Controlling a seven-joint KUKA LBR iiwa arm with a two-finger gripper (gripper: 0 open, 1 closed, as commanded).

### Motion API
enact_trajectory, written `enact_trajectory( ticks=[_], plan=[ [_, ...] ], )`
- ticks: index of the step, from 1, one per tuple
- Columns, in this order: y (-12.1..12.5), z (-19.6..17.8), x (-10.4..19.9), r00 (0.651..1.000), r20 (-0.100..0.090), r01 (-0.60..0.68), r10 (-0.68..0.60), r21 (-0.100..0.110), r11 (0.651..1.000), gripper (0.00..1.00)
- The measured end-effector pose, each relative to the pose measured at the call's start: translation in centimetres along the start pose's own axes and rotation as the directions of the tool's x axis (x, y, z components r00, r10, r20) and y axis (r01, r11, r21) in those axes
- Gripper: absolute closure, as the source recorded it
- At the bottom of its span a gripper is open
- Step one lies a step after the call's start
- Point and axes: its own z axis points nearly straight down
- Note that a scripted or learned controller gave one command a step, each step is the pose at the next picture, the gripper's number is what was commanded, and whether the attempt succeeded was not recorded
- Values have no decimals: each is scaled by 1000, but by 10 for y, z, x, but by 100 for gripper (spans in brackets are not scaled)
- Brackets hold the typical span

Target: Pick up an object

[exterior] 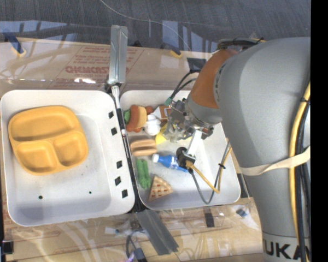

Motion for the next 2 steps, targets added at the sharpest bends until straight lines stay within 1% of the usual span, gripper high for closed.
enact_trajectory(
  ticks=[1, 2],
  plan=[
    [11, 1, 41, 994, -1, -108, 108, -8, 994, 0],
    [-55, 10, 9, 983, 9, -182, 182, 12, 983, 0]
  ],
)
